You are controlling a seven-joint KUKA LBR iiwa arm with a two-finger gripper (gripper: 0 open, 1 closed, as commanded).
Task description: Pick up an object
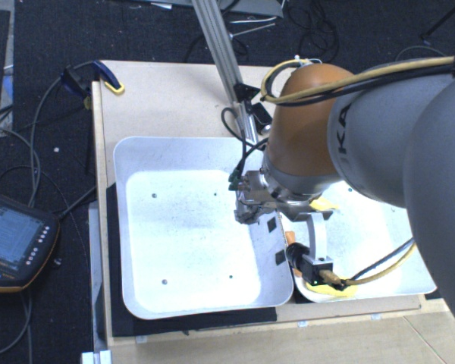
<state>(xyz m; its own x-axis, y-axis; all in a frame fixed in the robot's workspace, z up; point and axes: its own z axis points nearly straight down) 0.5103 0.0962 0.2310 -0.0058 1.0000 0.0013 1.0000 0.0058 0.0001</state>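
My gripper [252, 203] hangs below the orange wrist band, over the ridge where the two white bins meet. The arm's bulk hides what lies straight beneath it. A small orange piece [290, 237] shows in the right bin [394, 279] just right of the gripper. A yellow object [323, 204] peeks out from under the wrist, also in the right bin. Another bit of yellow [330, 291] lies at that bin's front edge. I see nothing between the fingers.
The left bin [136, 158] has only dark specks on its floor. A slanted metal pole [224, 51] rises behind the bins. A blue and yellow clamp [106, 76] grips the bench's far left corner. A handheld pendant [11, 237] lies off the bench at left.
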